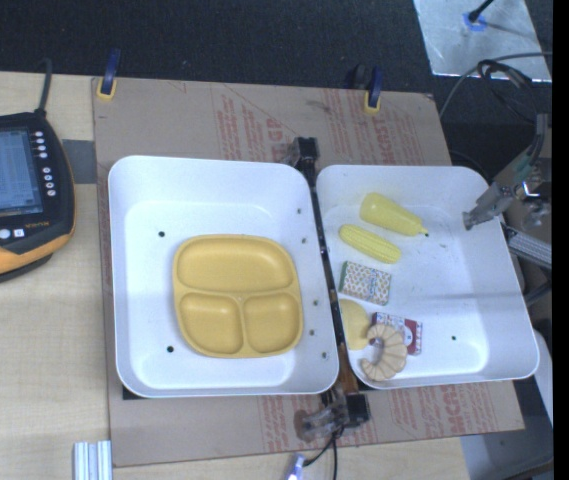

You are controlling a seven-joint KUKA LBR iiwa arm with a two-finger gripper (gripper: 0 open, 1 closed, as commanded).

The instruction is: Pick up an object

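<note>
The right bin point(484, 298) holds several small things. Two yellow corn cobs lie in its far left part, one larger point(391, 214) and one slimmer point(369, 243). Below them sits a patterned packet point(366, 281). Near the front left corner are a yellow piece point(352, 320), a tan ridged piece point(385, 353) and a red-and-white packet point(404, 330). My gripper point(486, 208) hangs at the bin's far right rim, well to the right of the cobs, with nothing seen in it.
The left bin point(139, 298) carries a yellow three-compartment plate point(236, 294). A teach pendant point(9, 193) lies at the bench's left edge. Clamps point(372, 88) pin the cardboard sheet under the bins. Bare white floor spans the right bin's middle and right.
</note>
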